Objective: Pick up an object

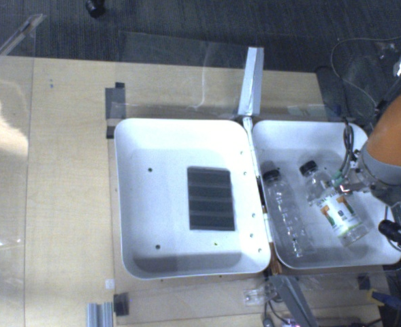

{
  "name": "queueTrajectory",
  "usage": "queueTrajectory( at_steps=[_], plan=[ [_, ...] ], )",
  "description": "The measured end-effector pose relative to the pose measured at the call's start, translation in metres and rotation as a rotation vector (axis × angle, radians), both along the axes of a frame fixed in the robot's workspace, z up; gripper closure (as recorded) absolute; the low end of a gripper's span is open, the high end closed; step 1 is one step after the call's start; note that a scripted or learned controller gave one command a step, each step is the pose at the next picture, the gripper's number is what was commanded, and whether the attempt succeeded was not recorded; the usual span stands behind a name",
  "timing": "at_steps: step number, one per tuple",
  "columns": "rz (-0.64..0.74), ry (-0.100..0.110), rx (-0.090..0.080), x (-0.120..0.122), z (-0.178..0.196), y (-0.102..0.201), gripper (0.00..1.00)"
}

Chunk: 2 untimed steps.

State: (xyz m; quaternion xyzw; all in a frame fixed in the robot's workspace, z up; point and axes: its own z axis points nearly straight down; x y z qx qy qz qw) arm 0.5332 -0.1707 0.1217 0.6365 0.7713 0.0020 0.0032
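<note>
Two white bins side by side on the tabletop [57, 203]; arm over the right one.

Nearest the lower frame edge, the left bin [139, 251] carries a dark ribbed rectangular pad [211, 198] at its centre. Right of it, the right bin [285, 136] holds three clear plastic bottles: a long black-capped bottle [285, 213] lying along the bin's left wall, a short black-capped bottle [316, 179] near mid-bin, and a labelled bottle [341, 216] lying tilted toward the bin's lower right. At the right of the frame, the grey arm with its orange band [394, 138] reaches over this bin; the pincer [344, 182] sits just above the labelled bottle's upper end and beside the short bottle. Pincer state: cannot be determined; contact with either bottle cannot be determined.
</note>
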Motion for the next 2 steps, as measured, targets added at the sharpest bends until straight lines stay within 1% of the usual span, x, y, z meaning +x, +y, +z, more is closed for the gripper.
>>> queueTrajectory(
  at_steps=[1, 2],
  plan=[
    [0.039, -0.009, -0.003, 0.021, -0.030, -0.017, 0.00],
    [0.116, -0.006, -0.003, 0.056, -0.032, -0.028, 0.00]
  ],
)
